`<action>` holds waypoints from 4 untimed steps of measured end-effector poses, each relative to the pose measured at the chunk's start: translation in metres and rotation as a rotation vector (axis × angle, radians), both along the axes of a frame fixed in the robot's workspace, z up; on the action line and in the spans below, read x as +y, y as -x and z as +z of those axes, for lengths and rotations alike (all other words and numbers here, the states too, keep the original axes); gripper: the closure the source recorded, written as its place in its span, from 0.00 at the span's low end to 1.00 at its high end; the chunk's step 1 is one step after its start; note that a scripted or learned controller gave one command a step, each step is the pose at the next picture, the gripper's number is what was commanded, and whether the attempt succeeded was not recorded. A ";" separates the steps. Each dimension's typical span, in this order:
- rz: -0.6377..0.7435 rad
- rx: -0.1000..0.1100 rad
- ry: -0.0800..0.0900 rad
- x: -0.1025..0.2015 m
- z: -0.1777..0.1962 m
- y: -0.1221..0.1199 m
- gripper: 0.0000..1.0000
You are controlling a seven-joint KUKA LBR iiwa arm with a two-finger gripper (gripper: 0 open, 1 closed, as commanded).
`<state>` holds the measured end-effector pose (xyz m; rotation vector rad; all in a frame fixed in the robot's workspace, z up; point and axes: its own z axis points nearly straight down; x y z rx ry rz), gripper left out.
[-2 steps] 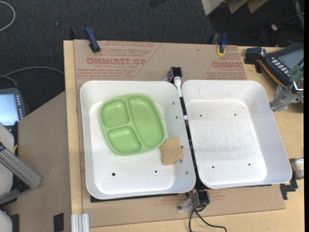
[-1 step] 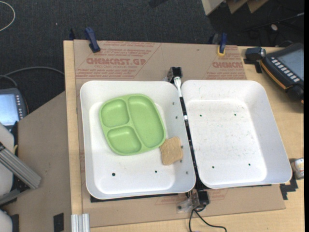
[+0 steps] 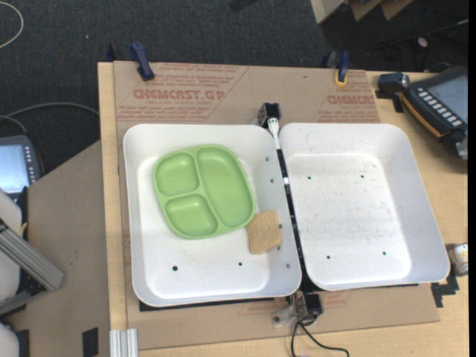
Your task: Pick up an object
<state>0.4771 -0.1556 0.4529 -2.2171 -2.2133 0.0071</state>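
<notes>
Green tray point(image 3: 204, 192), tan block point(image 3: 264, 232) beside

At three o'clock, the black handheld controller with a screen point(image 3: 445, 108) is cut by the frame edge; the reversed red lettering point(image 3: 178, 93) on the brown worktop point(image 3: 245, 88) is blurred.

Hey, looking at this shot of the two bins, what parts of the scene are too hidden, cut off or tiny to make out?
- Tan flat sponge-like piece in the left white bin: camera view, too small to identify its material.
- Green three-compartment plastic tray: whether the tan piece's corner touches its rim is unclear.
- Black handheld device with buttons: cut off by the right edge.
- Specks in the right white bin: too tiny to identify.
</notes>
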 end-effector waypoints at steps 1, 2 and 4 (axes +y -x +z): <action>0.018 0.001 -0.002 0.158 -0.086 -0.001 1.00; 0.009 0.000 0.002 0.230 -0.151 -0.001 1.00; 0.007 -0.001 0.003 0.237 -0.089 -0.011 1.00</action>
